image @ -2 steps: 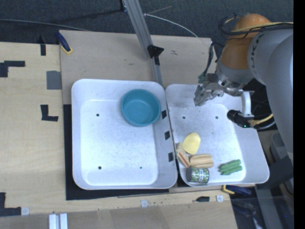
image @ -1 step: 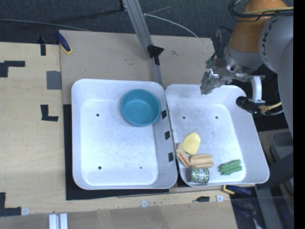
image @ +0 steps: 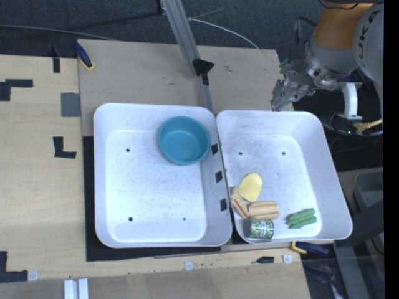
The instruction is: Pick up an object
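Note:
My gripper (image: pixel 282 101) hangs above the far rim of the right bin (image: pixel 312 126), with nothing seen between its fingers. At the near side of that bin lie a yellow lemon-shaped piece (image: pixel 250 186), a tan hot-dog-like toy (image: pixel 262 209), a small green-labelled can (image: pixel 259 229) and a green bean pod (image: pixel 301 218). A blue bowl (image: pixel 183 140) sits upright at the far right of the left bin (image: pixel 124 185).
A grey metal pole (image: pixel 186 39) slants down from the top to the gap between the bins. The arm's orange-banded body (image: pixel 346 23) fills the upper right corner. Cables lie by the right bin's right edge.

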`<state>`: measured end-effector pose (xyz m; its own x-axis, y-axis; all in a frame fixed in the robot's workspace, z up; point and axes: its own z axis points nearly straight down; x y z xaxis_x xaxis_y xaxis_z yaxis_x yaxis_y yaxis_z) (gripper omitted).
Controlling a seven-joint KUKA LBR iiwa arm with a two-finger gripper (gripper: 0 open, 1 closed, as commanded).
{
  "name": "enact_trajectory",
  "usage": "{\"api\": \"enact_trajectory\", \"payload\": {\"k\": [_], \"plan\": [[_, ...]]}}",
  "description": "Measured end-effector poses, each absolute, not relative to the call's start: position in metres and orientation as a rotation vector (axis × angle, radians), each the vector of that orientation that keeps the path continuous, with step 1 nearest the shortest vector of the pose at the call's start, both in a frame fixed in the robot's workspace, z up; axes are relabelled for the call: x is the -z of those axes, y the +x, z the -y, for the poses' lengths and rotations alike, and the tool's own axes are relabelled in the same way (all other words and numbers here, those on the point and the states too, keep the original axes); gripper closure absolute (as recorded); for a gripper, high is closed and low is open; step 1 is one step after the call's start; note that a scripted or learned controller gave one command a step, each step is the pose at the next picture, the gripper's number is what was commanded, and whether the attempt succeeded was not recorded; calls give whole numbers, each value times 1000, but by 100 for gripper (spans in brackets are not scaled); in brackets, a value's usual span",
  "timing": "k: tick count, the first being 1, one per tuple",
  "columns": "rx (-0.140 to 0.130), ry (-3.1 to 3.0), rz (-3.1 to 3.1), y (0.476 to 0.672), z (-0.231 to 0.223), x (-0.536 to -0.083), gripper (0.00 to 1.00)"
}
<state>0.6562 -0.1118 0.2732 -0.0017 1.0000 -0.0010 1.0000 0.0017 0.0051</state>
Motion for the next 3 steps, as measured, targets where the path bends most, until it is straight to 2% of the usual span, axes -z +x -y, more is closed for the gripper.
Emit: {"api": "enact_trajectory", "payload": {"k": [1,2,3], "plan": [[0,2216,-2227,666,66,-269,100],[3,2217,-2229,668,7,-248,100],[1,2216,-2229,670,-38,-245,100]]}}
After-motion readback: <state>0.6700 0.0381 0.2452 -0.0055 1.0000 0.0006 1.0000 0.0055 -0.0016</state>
